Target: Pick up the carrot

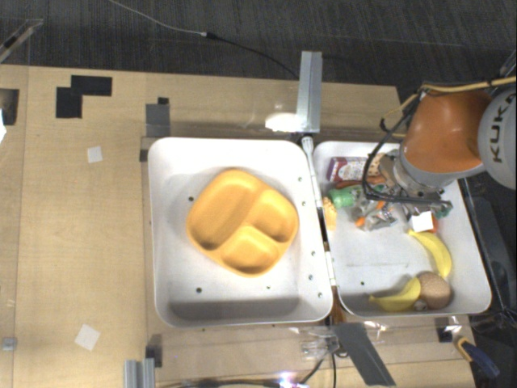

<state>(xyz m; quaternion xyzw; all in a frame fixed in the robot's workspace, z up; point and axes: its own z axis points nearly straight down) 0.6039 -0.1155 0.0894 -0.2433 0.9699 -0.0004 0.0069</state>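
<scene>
The carrot shows as a small orange piece against the left wall of the right bin, just below a green item. My gripper hangs low over the upper middle of that bin, to the right of the carrot and apart from it. The grey wrist with its orange band covers most of the gripper from above. Small orange and grey bits lie right by the gripper tip; what they are is unclear.
The left bin holds a yellow divided plate. In the right bin lie a dark snack packet, a banana curving along the right and front, and a brown round fruit.
</scene>
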